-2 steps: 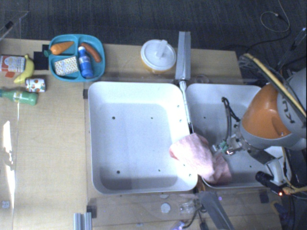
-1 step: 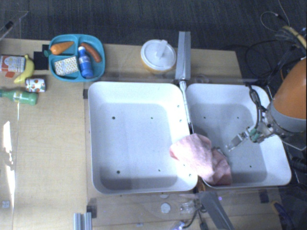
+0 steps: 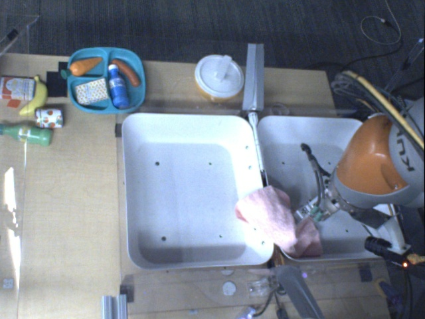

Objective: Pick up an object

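Observation:
A pink cloth point(image 3: 275, 219) lies crumpled over the divider between the two white bins, most of it in the right bin point(image 3: 292, 145), with one corner hanging into the left bin point(image 3: 179, 178). My gripper point(image 3: 312, 212) is low in the right bin, right against the cloth's right edge. The arm's orange band point(image 3: 372, 158) rises above it and hides part of the right bin. I cannot make out whether any of the cloth is in the gripper.
On the bench at the back left sits a blue compartment tray point(image 3: 106, 78) with toy food. Beside it lie a banana point(image 3: 36, 96), a small can point(image 3: 48, 117) and a green bottle point(image 3: 26, 134). A round white lid point(image 3: 219, 76) rests behind the bins.

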`<state>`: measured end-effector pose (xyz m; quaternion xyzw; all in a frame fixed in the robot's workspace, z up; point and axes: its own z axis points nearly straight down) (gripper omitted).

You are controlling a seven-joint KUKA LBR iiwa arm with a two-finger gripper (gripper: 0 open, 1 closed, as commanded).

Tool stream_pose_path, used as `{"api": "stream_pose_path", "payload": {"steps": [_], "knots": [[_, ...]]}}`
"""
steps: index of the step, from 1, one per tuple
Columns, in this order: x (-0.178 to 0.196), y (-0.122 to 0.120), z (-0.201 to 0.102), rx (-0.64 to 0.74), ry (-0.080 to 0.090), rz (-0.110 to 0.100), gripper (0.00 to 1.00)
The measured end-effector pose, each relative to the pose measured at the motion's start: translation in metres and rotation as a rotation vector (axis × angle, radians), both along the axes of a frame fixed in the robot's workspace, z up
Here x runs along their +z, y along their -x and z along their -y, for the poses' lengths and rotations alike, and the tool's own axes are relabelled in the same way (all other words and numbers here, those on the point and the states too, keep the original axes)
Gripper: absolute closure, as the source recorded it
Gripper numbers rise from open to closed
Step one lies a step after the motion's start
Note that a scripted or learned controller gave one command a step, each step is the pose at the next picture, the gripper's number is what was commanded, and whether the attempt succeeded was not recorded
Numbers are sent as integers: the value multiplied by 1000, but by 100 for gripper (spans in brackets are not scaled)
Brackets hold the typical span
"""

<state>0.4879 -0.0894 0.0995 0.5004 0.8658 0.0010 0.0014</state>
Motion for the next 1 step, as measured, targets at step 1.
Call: {"api": "stream_pose_path", "payload": {"steps": [1], "knots": [[0, 0, 0, 0, 0, 0, 0]]}}
